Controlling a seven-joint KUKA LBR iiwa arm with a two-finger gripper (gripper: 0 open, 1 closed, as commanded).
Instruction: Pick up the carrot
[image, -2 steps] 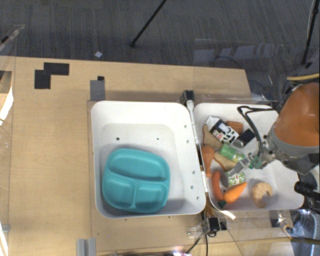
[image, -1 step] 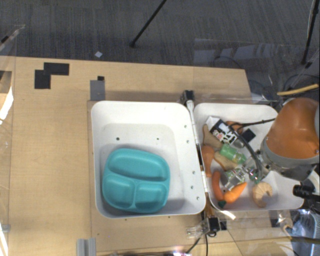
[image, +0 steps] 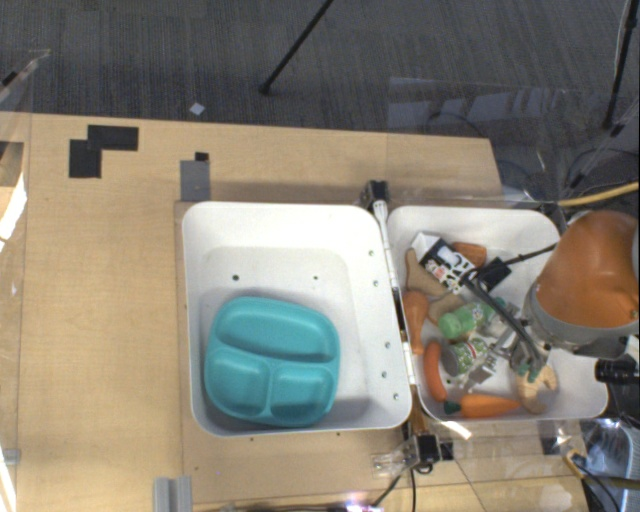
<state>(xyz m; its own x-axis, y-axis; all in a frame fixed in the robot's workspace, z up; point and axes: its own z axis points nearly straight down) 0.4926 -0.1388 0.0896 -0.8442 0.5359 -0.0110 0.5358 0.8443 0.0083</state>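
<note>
- The surface (image: 100, 330) looked like pale, matt wood.
- Both bins (image: 280, 225) looked like smooth white plastic with a slight sheen.
- The teal tray (image: 270, 362) looked like smooth matt plastic.
- The carrot (image: 492, 406) had a smooth orange skin, faintly glossy.

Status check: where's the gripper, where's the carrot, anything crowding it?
Gripper low in right bin, among the clutter. Carrot lying flat at near wall, not held. Green item and black-white carton crowd farther back.
</note>
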